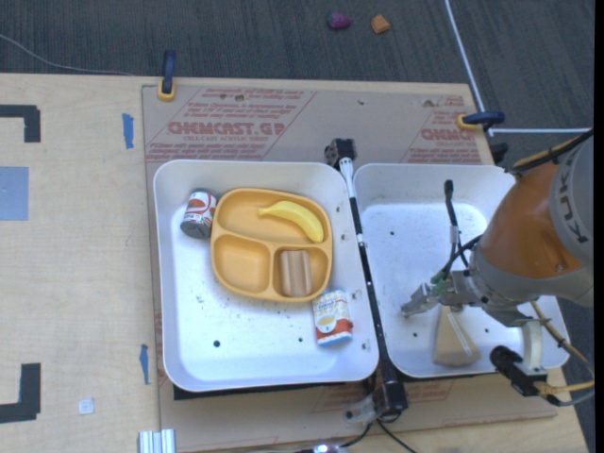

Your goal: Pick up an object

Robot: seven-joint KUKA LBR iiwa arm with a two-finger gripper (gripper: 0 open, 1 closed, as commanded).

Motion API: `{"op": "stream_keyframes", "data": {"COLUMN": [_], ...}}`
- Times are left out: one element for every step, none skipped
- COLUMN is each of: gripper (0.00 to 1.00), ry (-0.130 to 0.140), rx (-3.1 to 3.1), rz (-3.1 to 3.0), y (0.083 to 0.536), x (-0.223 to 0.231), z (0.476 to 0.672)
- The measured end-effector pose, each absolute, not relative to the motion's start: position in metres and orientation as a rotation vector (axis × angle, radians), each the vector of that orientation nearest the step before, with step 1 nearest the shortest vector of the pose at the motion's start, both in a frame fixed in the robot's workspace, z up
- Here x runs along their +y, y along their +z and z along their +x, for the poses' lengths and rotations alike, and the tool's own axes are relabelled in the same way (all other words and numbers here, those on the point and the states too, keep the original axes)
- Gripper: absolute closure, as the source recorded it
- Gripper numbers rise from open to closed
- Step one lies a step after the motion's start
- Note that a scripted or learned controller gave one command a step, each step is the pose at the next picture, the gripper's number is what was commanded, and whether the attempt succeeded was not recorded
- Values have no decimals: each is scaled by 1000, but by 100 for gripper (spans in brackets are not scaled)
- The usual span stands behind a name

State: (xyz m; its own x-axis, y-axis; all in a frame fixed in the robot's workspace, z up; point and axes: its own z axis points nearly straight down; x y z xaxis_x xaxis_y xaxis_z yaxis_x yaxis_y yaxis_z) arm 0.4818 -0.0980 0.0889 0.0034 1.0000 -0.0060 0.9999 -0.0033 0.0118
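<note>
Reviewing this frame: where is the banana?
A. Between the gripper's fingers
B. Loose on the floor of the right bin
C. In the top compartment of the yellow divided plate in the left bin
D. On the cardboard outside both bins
C. The banana lies in the wide top compartment of the yellow divided plate, which sits in the left bin, away from the gripper over the right bin.

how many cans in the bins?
2. One can lies at the left bin's upper left, beside the yellow tray. The other can lies below the tray's right corner. The arm may hide more in the right bin.
</note>
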Motion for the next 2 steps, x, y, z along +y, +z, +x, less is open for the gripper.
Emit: {"op": "stream_keyframes", "data": {"gripper": [0,0], "ry": [4,5], "rx": [2206,2206], "rz": [2216,2216], "y": [89,89], "x": [-96,-96], "z": [482,482]}}
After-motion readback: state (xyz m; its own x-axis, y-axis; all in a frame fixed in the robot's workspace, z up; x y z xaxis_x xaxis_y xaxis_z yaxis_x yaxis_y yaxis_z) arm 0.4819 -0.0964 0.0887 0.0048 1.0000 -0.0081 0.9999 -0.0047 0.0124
